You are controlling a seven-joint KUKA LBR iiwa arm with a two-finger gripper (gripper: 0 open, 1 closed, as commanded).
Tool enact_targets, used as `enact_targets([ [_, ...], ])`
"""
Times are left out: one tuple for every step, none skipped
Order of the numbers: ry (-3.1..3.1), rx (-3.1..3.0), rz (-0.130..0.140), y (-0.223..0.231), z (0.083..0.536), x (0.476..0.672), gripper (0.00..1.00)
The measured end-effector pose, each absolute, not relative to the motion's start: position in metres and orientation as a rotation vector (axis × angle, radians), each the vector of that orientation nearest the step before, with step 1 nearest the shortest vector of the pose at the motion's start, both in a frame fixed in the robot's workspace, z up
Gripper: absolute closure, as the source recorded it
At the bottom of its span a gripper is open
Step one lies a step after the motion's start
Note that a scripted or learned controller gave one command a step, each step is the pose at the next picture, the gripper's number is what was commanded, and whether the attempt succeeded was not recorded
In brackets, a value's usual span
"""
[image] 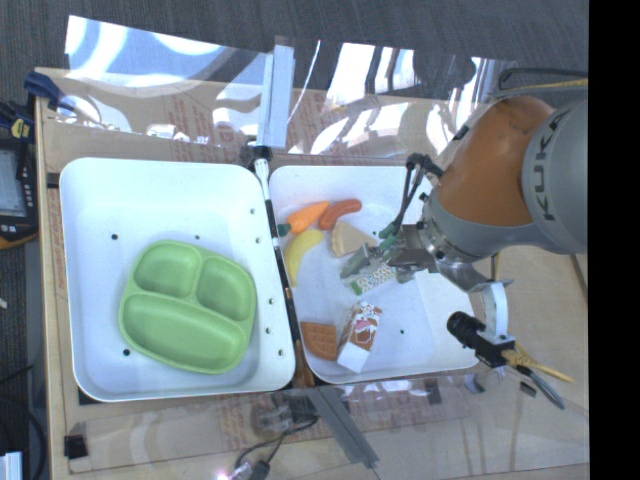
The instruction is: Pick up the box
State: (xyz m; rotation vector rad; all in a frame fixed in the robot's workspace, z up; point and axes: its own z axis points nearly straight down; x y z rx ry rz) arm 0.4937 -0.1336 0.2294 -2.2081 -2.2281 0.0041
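Box: a small carton is seen lying tilted on the floor of the right bin, near its front edge, just right of a brown waffle-like piece.
Gripper: the gripper is seen low over the middle of the right bin, farther back than the carton and apart from it.
Jaws: whether they are spread or pressed together cannot be told; no carton is seen between them.
Neighbours: a carrot, a sausage, a banana and a pale wedge are clustered at the far left of the bin.
Left bin: a green divided plate is held in it.
Progress: the pick is judged not yet made; reaching, closing and lifting are left.
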Motion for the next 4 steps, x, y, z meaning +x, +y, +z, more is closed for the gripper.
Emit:
enact_targets([
  [-2.091,-2.341,0.007,-0.165,0.196,0.568,0.0],
  [-2.349,-2.095,-0.006,-0.204,0.096,0.569,0.0],
  [-2.355,-2.091,-0.005,-0.205,0.108,0.57,1.0],
  [-2.684,-1.636,0.001,-0.138,0.246,0.592,1.0],
])
